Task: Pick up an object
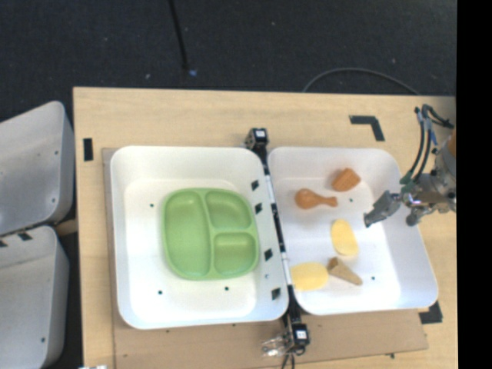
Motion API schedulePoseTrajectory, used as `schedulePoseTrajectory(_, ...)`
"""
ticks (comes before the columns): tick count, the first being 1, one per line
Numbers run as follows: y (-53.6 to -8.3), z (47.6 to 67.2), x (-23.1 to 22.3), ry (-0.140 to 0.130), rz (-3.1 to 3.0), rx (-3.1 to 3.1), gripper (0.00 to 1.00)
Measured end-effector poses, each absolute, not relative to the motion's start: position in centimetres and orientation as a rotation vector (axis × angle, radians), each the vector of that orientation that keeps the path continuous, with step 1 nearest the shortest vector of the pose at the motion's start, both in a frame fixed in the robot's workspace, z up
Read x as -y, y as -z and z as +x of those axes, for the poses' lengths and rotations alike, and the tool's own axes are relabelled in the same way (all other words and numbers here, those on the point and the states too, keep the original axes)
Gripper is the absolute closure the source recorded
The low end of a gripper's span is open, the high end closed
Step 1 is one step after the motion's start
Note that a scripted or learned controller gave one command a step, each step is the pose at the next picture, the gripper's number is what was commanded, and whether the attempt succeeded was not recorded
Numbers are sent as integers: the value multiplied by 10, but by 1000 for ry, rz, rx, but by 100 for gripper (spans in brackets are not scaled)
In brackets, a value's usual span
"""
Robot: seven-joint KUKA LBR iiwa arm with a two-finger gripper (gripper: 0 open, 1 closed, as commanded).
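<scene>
Looking down on the bench: the left shallow white bin [138,298] carries a light green plastic tray with three compartments [209,233], lying flat near its middle. The right white bin [400,290] holds five food-like pieces — an orange rounded chunk [345,179] at the top, an orange-brown drumstick shape [314,199] just left of it, a pale yellow oval [344,237] mid-bin, a yellow block [309,276] near the front-left corner, and a brown wedge [344,272] touching that block's right side. The two-finger gripper [394,209] sits at the bin's right rim, fingers spread apart and gripping nothing, well clear of the pieces.
</scene>
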State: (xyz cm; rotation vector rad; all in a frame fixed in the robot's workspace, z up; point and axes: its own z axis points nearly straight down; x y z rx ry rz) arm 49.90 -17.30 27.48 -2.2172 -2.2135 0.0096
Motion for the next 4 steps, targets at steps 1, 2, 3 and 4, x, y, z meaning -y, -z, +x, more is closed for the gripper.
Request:
schedulePoseTrajectory(1, -281, 501, 173, 0, -2221, 2225, 0)
schedulePoseTrajectory(2, -238, 498, 171, -3, -2221, 2221, 0)
schedulePoseTrajectory(3, -195, 500, 175, -4, -2221, 2219, 0)
schedulePoseTrajectory(4, -152, 499, 177, -4, -2221, 2219, 0)
